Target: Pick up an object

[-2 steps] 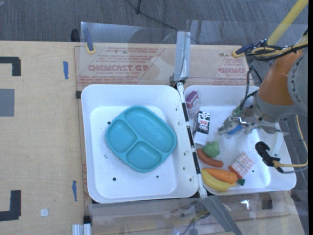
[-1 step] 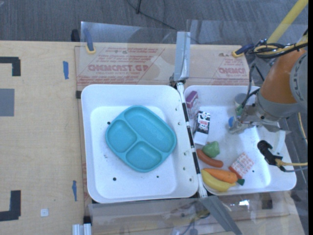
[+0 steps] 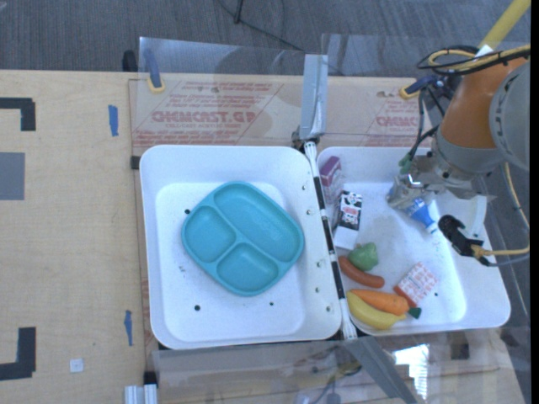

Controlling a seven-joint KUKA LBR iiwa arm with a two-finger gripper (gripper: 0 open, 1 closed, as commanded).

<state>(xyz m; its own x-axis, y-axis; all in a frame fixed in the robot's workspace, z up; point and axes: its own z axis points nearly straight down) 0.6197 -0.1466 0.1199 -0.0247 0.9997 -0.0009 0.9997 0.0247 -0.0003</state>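
Nearest the lens, found a yellow banana (image 3: 375, 314) at the front of the right bin (image 3: 488, 305), touching an orange carrot (image 3: 383, 300). Then, from the left: saw a blue divided plate (image 3: 244, 238) lying flat in the left bin (image 3: 152, 225). Noted along the right bin's left wall a purple packet (image 3: 330, 173), a black-and-white carton (image 3: 349, 211), a green toy vegetable (image 3: 365, 255) and a red sausage (image 3: 360, 272). Spotted a red-and-white packet (image 3: 418, 282) further right. Found the gripper (image 3: 411, 194) low in the right bin's far half, just beside a blue-and-white tube (image 3: 424, 213). Could not tell the gripper's state. Judged the tube light, smooth and prone to roll or slip; best pinched across its middle.
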